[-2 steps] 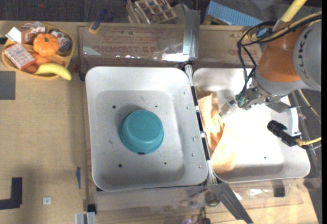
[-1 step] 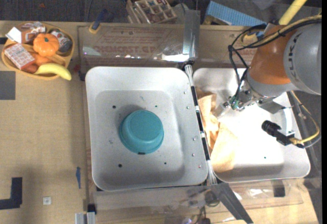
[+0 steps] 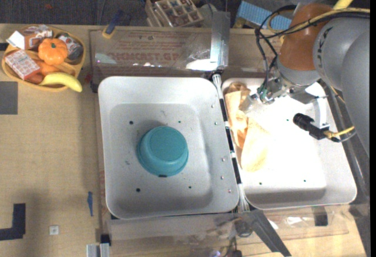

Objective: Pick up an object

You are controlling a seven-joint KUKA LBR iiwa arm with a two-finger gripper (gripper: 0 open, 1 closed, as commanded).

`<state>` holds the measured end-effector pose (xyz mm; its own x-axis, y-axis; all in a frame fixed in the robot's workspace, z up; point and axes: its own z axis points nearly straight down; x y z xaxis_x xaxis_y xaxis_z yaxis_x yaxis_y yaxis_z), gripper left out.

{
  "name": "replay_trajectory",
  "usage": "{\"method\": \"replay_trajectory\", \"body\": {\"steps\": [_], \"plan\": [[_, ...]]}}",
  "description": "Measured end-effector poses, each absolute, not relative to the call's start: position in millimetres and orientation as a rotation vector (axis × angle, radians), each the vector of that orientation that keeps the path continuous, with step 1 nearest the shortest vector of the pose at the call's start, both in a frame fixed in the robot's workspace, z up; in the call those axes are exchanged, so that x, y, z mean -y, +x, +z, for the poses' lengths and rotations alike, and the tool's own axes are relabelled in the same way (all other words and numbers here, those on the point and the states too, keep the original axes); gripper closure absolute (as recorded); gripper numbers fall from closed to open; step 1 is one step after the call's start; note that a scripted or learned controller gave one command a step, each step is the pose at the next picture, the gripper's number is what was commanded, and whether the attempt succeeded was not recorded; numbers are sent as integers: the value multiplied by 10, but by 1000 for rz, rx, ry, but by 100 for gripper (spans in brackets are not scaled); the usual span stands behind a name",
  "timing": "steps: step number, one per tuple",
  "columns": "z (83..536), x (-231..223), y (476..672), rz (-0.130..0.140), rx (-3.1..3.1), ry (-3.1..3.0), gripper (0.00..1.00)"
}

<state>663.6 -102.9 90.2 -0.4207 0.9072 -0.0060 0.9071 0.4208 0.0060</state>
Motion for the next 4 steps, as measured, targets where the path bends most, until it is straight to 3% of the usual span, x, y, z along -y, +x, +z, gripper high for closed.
{"method": "replay_trajectory", "body": {"steps": [2,3,4], "plan": [[900,1031,6668,-9,-2677,1641,0],[907,1018,6153,7,-2666,1643,0],[896,1041,6682,1,-2554,1822,0]]}}
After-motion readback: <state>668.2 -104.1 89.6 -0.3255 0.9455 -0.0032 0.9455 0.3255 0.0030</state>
